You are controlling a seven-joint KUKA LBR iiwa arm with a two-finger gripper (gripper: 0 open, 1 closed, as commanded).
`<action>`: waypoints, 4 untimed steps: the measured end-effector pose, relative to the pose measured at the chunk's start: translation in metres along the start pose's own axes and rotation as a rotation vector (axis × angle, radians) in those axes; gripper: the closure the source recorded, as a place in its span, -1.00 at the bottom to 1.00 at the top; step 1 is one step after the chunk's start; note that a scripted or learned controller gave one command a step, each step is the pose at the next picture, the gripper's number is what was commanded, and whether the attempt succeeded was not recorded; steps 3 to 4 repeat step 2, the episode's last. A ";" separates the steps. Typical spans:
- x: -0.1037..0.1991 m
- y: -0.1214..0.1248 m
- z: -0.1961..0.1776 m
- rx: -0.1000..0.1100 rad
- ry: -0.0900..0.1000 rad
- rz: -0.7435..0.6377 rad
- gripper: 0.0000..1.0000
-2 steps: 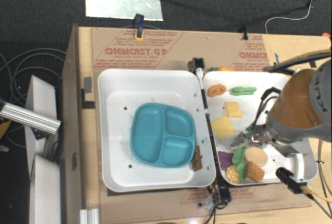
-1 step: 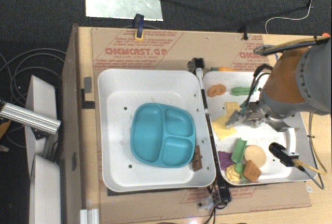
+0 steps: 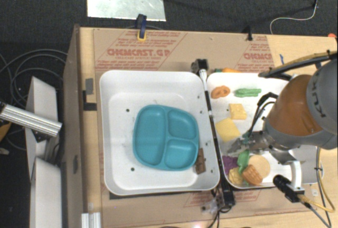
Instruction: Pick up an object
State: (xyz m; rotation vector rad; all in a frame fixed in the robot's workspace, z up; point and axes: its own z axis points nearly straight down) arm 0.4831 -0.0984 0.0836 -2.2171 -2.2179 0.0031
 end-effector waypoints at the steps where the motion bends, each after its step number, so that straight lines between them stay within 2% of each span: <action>1: -0.002 0.005 -0.011 -0.010 -0.005 -0.001 1.00; 2: 0.040 0.072 -0.107 -0.021 -0.003 -0.011 1.00; 4: 0.040 0.072 -0.107 -0.021 -0.003 -0.011 1.00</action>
